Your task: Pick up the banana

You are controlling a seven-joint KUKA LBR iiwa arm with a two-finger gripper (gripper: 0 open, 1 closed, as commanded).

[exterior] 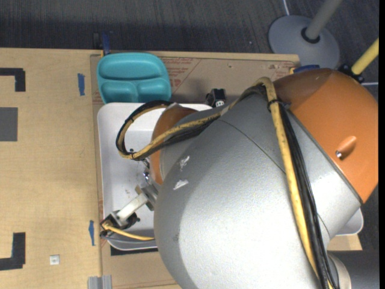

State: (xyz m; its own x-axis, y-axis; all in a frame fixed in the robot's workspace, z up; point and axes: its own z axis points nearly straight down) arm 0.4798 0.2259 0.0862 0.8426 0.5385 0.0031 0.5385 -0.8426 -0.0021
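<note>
My grey arm (240,203) with its orange band (337,119) reaches in from the right and covers most of the white bin (111,161). Under the arm, at the wrist's lower end, parts of my gripper (146,184) stick out low over the bin's left half. A yellow and black cable (129,131) loops over the bare bin floor to the gripper's left. The arm hides whatever lies in the rest of the bin.
A teal moulded plastic piece (133,77) rests at the bin's far left corner. A small black item (215,96) lies on the brown board behind the bin. Tan bench surface (48,161) stretches out to the left.
</note>
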